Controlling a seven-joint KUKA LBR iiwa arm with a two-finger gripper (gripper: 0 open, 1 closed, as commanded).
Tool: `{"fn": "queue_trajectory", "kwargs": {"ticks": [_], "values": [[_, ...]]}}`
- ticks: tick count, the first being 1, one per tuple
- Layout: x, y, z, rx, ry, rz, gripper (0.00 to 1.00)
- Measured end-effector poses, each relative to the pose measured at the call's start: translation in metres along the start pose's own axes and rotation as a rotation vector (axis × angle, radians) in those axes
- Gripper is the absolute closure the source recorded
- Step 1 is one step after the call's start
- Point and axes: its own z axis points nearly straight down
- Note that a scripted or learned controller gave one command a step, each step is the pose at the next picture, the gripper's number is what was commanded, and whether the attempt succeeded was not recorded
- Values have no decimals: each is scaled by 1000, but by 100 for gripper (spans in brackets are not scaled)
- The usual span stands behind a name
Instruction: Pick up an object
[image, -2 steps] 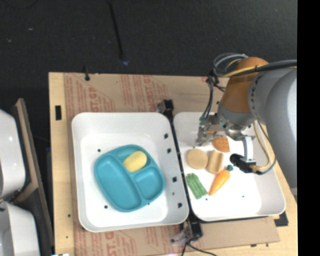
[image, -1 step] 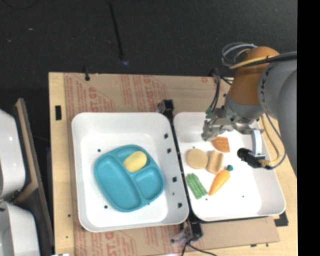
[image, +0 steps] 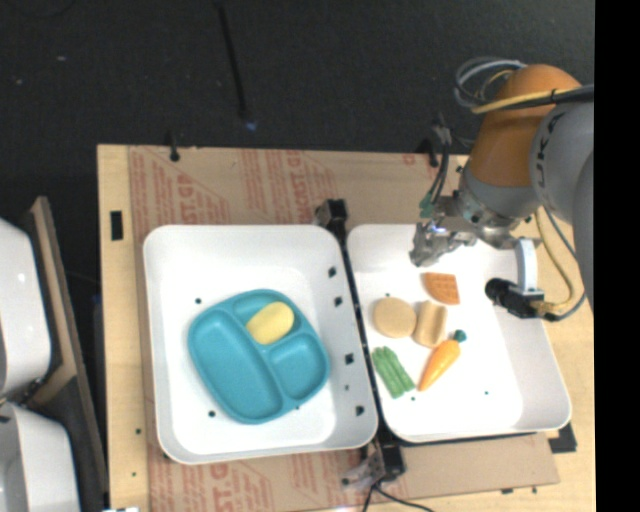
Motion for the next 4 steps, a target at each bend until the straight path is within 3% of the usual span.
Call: {"fn": "queue_trajectory", "kwargs": {"ticks": [1, 3, 4], "values": [[0, 7, -62, -2, 0, 0, 100], [92, 26, -38, 4, 0, -3, 100], [139, 36, -46, 3, 1, -3, 100]]}}
